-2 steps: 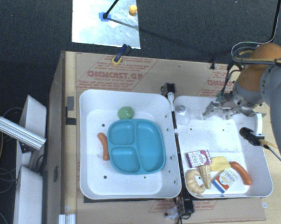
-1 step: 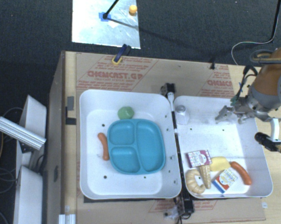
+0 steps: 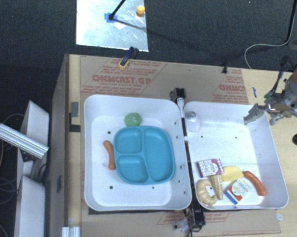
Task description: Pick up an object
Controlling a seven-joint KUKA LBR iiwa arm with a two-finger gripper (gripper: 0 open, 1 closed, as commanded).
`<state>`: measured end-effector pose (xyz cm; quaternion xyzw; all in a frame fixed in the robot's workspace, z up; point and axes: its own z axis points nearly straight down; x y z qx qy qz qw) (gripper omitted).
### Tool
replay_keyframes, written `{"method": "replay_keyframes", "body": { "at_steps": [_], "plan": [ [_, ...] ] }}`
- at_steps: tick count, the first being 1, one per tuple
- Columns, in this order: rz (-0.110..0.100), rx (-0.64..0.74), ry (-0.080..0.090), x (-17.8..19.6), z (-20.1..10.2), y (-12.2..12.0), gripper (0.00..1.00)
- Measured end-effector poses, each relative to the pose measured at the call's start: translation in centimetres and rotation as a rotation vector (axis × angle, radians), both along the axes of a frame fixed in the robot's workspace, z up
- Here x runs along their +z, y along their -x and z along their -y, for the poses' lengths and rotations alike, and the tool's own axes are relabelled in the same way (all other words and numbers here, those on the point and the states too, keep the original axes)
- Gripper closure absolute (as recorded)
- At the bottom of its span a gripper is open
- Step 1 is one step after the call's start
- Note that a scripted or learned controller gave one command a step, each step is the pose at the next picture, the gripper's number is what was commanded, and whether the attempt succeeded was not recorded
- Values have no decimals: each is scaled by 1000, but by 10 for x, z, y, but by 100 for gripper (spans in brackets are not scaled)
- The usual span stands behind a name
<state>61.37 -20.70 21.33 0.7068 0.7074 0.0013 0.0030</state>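
Note:
My gripper (image 3: 262,115) hangs over the far right edge of the right bin (image 3: 221,138), its two grey fingers spread apart with nothing between them. The objects lie well away from it in that bin's near corner: a purple packet (image 3: 209,167), a yellow piece (image 3: 231,172), an orange sausage (image 3: 254,182), a croissant (image 3: 206,190), a cone (image 3: 217,184) and a small red, white and blue box (image 3: 238,189). A pale cup-like thing (image 3: 191,117) rests in the bin's far left corner.
The left bin (image 3: 99,187) holds a blue divided plate (image 3: 143,154), a green round object (image 3: 133,119) behind it and an orange sausage (image 3: 109,154) to its left. A divider (image 3: 183,136) separates the bins. A cable (image 3: 262,47) loops near the arm.

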Motion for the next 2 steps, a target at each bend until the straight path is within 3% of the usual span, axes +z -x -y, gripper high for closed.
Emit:
{"method": "replay_keyframes", "body": {
  "at_steps": [1,2],
  "plan": [
    [-7,0,-3,-90,-5,65,0],
    [-4,2,-2,-129,-1,-19,0]
  ]
}}
